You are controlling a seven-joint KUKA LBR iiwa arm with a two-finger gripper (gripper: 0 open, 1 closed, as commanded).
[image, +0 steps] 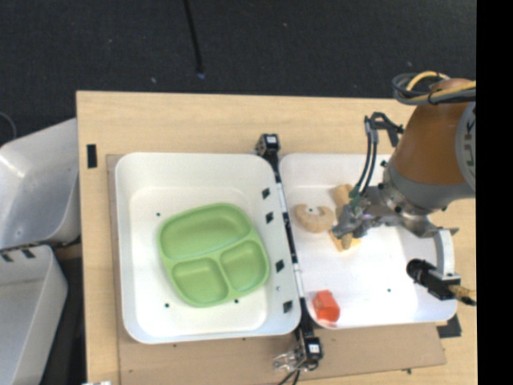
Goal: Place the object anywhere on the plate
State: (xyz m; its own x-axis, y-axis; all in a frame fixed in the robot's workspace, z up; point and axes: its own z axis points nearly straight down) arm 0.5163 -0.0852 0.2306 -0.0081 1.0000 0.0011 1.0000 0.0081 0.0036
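A green three-compartment plate (212,253) lies in the left bin (136,311). In the right bin (385,303) a tan curved piece (313,217) lies near the left wall. A small yellowish piece (345,195) sits just behind the gripper, and another yellowish bit (347,242) shows right under it. A red-orange object (325,308) rests at the bin's front left corner. My gripper (350,223) is low over the right bin's middle, just right of the tan piece. The arm's orange band (433,147) hangs above it.
A black divider with clips (282,223) runs between the two bins. Cables (373,147) loop from the wrist over the right bin's back edge. A white housing (32,207) stands left of the bench. Bare wood bench (200,119) lies behind the bins.
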